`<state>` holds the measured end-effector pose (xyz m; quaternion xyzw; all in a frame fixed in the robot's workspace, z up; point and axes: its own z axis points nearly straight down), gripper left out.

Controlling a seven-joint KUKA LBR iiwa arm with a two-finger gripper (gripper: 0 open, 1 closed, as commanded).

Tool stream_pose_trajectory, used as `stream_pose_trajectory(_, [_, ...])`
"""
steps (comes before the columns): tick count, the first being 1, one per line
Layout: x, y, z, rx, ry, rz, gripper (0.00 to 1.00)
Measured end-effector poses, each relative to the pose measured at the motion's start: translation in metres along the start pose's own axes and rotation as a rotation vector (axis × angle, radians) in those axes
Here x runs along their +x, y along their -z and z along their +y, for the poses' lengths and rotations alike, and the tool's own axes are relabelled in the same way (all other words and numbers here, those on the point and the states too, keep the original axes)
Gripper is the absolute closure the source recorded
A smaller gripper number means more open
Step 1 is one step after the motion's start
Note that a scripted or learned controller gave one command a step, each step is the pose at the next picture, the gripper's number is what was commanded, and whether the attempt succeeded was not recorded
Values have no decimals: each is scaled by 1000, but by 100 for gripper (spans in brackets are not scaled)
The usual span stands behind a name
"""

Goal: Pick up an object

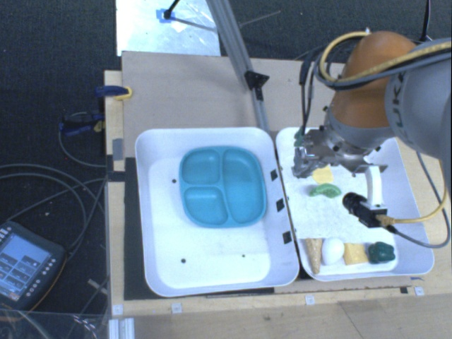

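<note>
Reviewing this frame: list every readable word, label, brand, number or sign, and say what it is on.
"UK": dark letters on the grey arm link at the right edge, cut off by the frame, so the rest cannot be read.
Handheld pendant at lower left: its screen shows bluish tiles, too small and blurred to read.
Blue divided tray, the white bins and the small items in the right bin: no text I can make out.
</note>
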<state>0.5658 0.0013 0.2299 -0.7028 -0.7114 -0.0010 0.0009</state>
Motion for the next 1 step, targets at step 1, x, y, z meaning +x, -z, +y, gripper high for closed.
stream_pose_trajectory(1, [45,1,-6,-1,-1,0,100])
